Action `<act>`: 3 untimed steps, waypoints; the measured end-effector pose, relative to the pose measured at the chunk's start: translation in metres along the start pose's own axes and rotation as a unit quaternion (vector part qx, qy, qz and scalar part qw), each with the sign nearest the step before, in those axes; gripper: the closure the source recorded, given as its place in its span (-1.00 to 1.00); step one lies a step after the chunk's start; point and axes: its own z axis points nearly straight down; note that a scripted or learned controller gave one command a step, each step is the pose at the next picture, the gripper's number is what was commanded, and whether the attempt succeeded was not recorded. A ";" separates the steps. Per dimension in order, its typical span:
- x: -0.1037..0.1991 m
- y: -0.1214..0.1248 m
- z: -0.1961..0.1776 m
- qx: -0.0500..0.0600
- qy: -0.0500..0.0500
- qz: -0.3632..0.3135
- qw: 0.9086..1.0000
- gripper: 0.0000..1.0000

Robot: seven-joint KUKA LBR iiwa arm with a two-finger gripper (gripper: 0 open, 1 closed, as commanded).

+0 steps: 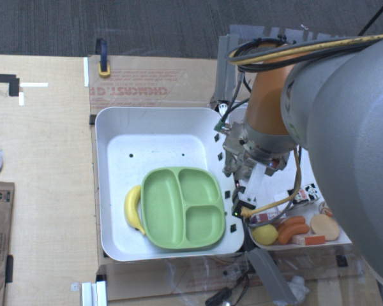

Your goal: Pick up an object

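Gripper at the seam between two white bins.
Hanging low over the right wall of the left bin, just beside the green divided plate; looking too dark and tangled among cables to tell whether apart or together. Blocking most of the right bin with the grey arm, leaving its near corner in sight. Crowding there, partly cut off: a lemon, orange carrot-like pieces, a pale round thing hard to name. Peeking from under the plate's left edge, half hidden: a banana.
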 end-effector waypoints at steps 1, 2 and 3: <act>-0.006 -0.020 0.017 0.001 0.000 0.160 0.987 1.00; -0.007 -0.046 0.017 0.000 0.000 0.337 0.941 1.00; -0.040 -0.021 0.017 0.001 0.000 0.429 0.903 1.00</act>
